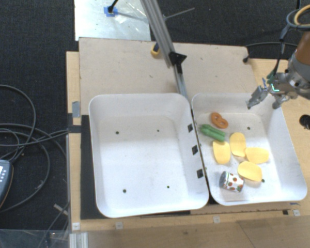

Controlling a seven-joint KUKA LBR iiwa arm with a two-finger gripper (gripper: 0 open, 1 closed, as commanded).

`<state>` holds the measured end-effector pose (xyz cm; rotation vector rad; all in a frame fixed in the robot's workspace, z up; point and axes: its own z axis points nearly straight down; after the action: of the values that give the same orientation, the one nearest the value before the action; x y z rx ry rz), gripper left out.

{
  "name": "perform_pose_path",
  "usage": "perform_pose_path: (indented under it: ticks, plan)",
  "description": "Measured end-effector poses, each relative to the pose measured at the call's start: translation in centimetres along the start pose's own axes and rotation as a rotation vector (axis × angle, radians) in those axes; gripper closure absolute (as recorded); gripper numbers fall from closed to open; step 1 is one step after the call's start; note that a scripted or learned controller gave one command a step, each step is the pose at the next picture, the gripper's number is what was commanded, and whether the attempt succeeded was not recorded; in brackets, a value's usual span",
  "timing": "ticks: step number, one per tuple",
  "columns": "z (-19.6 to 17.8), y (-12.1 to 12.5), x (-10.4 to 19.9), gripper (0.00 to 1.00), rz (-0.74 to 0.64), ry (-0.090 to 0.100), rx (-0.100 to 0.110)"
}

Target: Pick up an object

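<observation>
So here's what I've got on the overhead cam right now. The grey arm with the orange band comes in from the right, and its two-finger gripper (266, 99) hangs over the far right corner of the right-hand shallow white plastic bin (292, 154). I see two grey fingers spread apart, one pointing down-left and one on the right, with nothing between them. So the fingers are apart and not clamped on anything.

All the stuff to pick sits in that right bin, bunched toward its left and middle. Nearest the far wall there's a small orange-red ring-shaped toy (219, 120), and just beside it toward the near side lies a green pod-shaped toy (213, 133), close to the bin's left wall. Below those are four flat yellow pieces: a yellow slab (221, 152), a yellow oval (238, 144) touching it on the right, another yellow chip (257, 155) further right, and a rounder yellow piece (249, 171) toward the near side. Against that last one, by the near left corner, lies a small white cylinder with red spots (231, 181), tipped on its side.

The gripper is well apart from all of them.

The left-hand shallow white bin (101, 138) sits right alongside, the two touching along their shared edge on the tan wooden bench (124, 66).
</observation>
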<state>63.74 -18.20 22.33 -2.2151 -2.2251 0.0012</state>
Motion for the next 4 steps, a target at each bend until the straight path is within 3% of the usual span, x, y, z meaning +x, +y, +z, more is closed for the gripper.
perform_pose_path:
  ticks: [1, 3, 4]
  plan:
    - [-0.2, 0.1, 0.0, 0.00, -0.002, -0.002, -0.003]
    - [11.6, 0.5, 0.1, 0.00, -0.001, -0.001, 0.001]
    - [13.3, 0.6, 0.2, 0.00, -0.002, -0.002, -0.003]
